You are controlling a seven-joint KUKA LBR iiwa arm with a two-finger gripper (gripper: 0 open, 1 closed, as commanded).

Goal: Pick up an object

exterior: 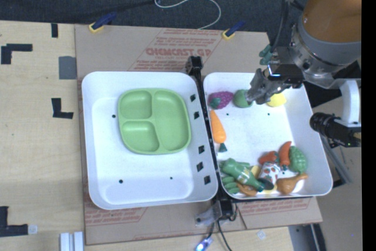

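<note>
We read the small green round toy at the back of the right bin as the likeliest target, since the gripper sits just beside it, on its right. The toy rests on the bin floor near the back wall, between a purple bunch of grapes on its left and a yellow piece on the far side of the gripper. From this angle we cannot tell how the tool is set; its tip is a dark blur against the toy, and nothing is visibly caught in it.

So we judge the pick as not yet done: the approach looks made, while the grasp and the lift are left.

Further out, an orange carrot lies along the bin's left wall, and a heap of toy food crowds the front right corner, well apart from the gripper. In the left bin a green divided plate lies flat, with nothing on it.
</note>
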